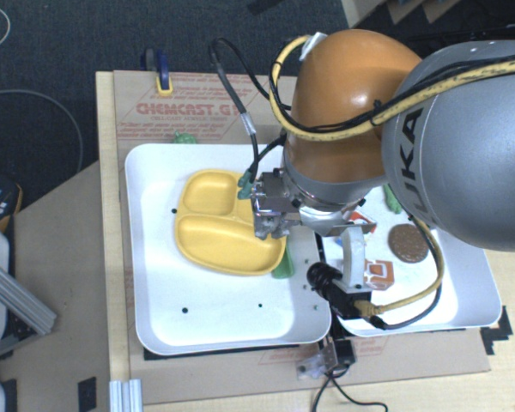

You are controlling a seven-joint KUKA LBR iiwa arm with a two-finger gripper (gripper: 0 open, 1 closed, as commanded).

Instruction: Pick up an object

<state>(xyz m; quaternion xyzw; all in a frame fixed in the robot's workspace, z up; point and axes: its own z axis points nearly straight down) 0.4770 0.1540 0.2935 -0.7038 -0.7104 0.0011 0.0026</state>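
Yellow dish [219, 226] flat in the left bin [154, 299], toward its right half, cavity up. Two lobes, long axis roughly from upper-left to lower-right; no clear pointing end. Gripper [270, 217] right at its right rim, probably lined up for an edge grasp. Impossible to tell the hand's state. Brown disc [408, 242] and small card [379, 272] beyond, in the right bin [476, 303].
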